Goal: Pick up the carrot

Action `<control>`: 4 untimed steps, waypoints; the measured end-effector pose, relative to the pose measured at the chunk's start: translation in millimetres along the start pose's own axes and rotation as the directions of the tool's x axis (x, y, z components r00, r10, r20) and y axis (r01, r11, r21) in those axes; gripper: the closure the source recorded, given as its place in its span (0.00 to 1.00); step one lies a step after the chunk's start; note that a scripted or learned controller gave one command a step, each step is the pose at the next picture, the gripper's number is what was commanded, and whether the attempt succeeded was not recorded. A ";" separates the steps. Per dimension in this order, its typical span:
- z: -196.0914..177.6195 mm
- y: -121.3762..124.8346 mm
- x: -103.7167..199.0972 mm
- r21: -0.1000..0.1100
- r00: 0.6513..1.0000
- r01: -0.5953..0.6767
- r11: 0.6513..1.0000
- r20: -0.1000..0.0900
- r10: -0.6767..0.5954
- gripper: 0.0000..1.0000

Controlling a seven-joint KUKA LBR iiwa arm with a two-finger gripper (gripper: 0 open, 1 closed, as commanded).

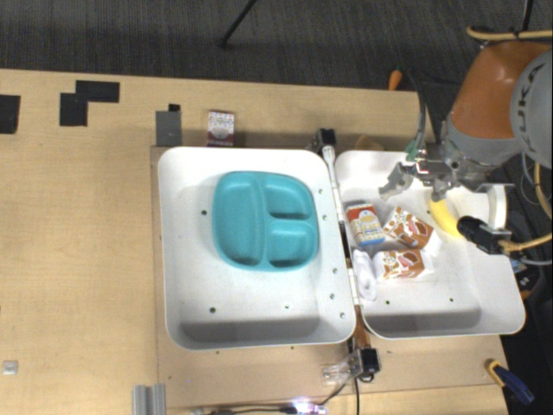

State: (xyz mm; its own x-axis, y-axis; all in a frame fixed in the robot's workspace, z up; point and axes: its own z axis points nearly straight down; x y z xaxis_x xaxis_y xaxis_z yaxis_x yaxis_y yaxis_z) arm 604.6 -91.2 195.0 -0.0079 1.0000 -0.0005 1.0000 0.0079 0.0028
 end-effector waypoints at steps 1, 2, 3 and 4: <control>-12.3 2.4 1.5 -0.006 1.000 0.007 1.000 0.000 -0.007 1.00; 44.4 -63.4 -28.0 0.004 0.965 -0.263 0.965 -0.001 0.263 1.00; 46.4 -69.9 -23.9 0.002 0.837 -0.547 0.837 -0.001 0.547 1.00; 34.3 -112.1 -19.9 0.007 0.527 -0.850 0.527 0.002 0.850 1.00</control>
State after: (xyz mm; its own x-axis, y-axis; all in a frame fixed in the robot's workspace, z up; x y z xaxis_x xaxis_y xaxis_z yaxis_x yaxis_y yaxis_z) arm 492.8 -112.0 160.4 0.8456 0.5339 -0.0003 0.5339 -0.8456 -0.0052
